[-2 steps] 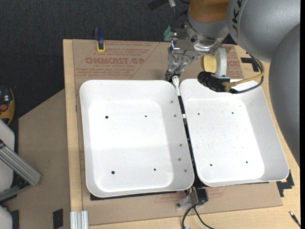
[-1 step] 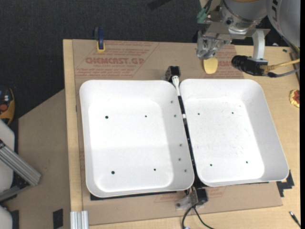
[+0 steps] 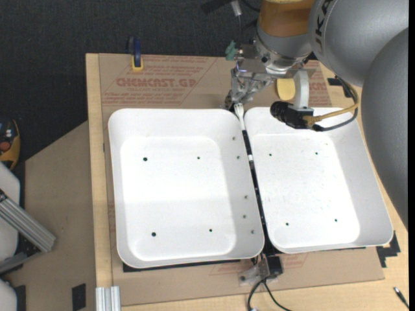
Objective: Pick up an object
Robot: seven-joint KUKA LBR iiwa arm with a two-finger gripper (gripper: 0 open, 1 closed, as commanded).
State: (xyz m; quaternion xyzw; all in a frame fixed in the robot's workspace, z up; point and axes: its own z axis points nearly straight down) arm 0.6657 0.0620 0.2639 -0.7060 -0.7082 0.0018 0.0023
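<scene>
Currently the hand point(image 3: 240, 101) sits at the far edge where left bin point(image 3: 175, 193) meets right bin point(image 3: 305, 193); open or closed can't be told; both floors lie nearer.

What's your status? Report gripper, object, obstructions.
Gripper at far rim, where bins meet. Left bin, right bin: bare white floors, nothing to pick. Nothing blocking.

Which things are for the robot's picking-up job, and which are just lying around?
For the job: gripper, left bin, right bin.
Just lying about: clamp, brown board, metal bar.
</scene>
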